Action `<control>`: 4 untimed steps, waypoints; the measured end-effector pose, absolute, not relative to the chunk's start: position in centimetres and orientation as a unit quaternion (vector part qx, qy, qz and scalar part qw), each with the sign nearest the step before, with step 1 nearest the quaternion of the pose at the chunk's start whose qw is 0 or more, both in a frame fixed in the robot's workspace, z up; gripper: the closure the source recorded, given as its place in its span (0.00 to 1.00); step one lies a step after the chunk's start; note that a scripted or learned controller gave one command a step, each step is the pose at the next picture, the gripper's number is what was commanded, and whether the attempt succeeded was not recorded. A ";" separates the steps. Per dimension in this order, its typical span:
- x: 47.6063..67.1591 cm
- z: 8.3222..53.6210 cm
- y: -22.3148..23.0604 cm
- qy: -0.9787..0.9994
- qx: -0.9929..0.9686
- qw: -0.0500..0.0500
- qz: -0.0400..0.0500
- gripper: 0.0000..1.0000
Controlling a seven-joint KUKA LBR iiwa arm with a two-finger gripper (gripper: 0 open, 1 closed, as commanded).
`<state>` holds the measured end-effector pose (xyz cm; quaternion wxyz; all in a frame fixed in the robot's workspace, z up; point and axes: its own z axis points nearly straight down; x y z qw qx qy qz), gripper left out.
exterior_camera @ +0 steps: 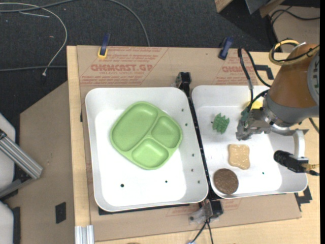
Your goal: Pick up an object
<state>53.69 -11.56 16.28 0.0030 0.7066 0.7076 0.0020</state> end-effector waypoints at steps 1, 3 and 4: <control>54.0 22.4 -12.4 0.707 0.707 0.004 0.002 1.00; 54.6 25.0 -6.6 0.709 0.705 -0.002 0.000 1.00; 55.9 25.5 -1.4 0.709 0.705 0.000 0.001 1.00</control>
